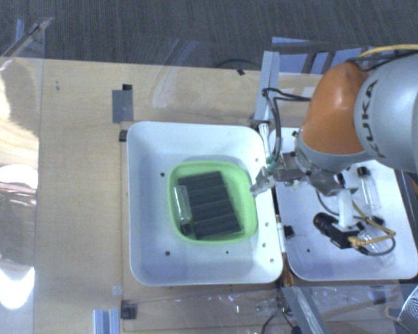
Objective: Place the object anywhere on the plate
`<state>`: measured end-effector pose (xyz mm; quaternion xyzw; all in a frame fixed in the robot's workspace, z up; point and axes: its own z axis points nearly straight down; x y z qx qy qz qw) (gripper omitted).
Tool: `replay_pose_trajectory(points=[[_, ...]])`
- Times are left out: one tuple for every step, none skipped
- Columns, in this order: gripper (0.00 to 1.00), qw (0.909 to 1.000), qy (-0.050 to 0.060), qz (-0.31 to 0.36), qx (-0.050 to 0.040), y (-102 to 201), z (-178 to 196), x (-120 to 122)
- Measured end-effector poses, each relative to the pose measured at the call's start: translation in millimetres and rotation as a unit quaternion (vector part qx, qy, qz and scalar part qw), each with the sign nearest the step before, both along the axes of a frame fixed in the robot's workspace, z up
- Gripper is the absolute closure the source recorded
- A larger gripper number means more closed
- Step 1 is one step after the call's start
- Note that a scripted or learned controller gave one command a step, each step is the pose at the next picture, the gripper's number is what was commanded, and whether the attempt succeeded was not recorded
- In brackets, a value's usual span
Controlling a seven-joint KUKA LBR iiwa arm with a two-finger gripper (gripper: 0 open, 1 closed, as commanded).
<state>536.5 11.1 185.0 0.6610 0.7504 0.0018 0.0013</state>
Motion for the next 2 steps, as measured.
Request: replay_pose_trajectory(points=[[0.0, 0.9998, -0.001, -0.02, -0.0003, -34.5, 0.7, 36.9], [0.0, 0.9996, -0.001, -0.028, 0.0001, -43.0, 1.0, 41.5]])
